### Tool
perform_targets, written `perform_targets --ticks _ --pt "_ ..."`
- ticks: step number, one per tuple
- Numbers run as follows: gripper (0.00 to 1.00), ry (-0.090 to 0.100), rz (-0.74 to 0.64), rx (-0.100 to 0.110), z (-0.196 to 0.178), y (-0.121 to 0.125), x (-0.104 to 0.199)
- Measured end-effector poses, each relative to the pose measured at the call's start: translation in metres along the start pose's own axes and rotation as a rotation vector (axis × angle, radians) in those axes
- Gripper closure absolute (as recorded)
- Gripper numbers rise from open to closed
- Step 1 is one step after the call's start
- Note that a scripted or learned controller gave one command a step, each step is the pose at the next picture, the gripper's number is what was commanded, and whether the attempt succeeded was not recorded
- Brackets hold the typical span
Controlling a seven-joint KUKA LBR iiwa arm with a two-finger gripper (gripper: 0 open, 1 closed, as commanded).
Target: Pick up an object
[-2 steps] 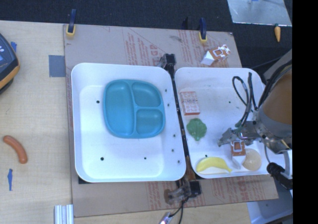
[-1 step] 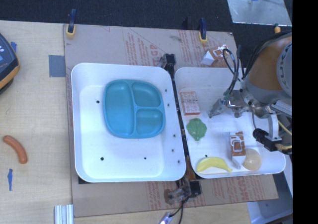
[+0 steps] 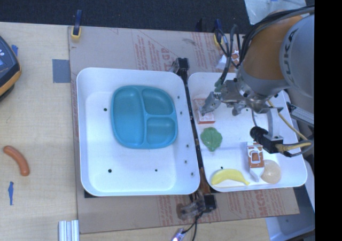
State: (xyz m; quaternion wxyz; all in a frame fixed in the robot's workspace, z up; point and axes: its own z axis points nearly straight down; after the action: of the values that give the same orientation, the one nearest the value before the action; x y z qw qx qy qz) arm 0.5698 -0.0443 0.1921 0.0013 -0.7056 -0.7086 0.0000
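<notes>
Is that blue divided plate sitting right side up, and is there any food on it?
Right side up and empty. The blue plate lies flat in the left bin, its three compartments facing up, showing only bare blue.

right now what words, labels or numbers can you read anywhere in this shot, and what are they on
"UK": part of a logo on the grey arm, cut off by the frame edge.
Red print on the cardboard sheet under the bins: too blurred to read.
Print on the small orange-and-white packet in the right bin: too small to read.
Print on the flat packet near the end effector: unreadable.
</notes>
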Motion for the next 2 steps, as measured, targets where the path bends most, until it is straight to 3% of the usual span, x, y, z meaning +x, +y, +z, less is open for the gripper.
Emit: perform_targets --ticks 1,2 --pt "1.00 -0.001 -0.003 0.003 -0.0098 -0.0002 -0.0012" --pt "0.00 -0.001 -0.004 0.003 -0.0097 -0.0003 -0.0012"
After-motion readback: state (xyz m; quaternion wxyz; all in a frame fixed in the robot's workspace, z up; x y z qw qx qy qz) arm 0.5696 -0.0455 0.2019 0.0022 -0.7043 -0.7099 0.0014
